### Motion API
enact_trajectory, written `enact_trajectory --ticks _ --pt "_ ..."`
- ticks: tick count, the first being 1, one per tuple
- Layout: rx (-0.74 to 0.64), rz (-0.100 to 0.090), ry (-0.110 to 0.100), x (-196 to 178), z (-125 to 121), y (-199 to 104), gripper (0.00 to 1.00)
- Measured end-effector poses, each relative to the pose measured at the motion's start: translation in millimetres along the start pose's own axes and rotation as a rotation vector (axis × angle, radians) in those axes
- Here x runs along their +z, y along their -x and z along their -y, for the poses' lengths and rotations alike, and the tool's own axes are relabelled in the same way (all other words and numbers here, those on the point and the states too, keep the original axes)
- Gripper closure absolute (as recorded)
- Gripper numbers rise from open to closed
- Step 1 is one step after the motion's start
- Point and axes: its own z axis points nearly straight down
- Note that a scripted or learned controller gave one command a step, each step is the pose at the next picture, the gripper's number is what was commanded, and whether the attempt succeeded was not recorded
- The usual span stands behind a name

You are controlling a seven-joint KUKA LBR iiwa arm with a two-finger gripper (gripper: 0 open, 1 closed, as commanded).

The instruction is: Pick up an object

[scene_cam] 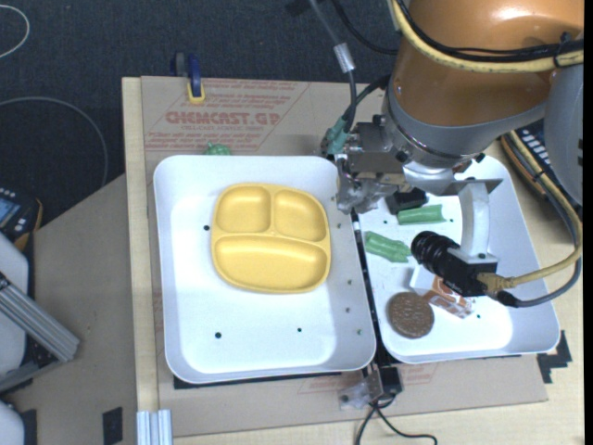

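Gripper: my gripper (357, 193) hangs low at the right bin's (519, 336) left wall
Grasp: cannot tell
Left: lifting a green piece (386, 247)

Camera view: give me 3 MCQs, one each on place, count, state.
1. Where is the yellow divided plate?
A. left bin
B. right bin
C. on the cardboard

2. How many green pieces lie in the right bin?
A. none
B. two
C. five

3. How does the brown disc sit?
A. flat on the bin floor
B. on the plate
C. lifted in the air

Answers:
A, the plate rests in the left bin.
B, one green piece and another lie in the right bin.
A, the disc lies flat on that floor.
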Motion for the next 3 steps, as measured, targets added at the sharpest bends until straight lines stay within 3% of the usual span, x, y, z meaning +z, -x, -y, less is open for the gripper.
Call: enact_trajectory --ticks 1,2,3 --pt "0.007 0.001 -0.014 52 -2 15 1.0" --pt "-0.003 -0.004 0.001 -9 1 -43 1.0" --pt "0.01 0.002 -0.015 49 2 7 1.0"
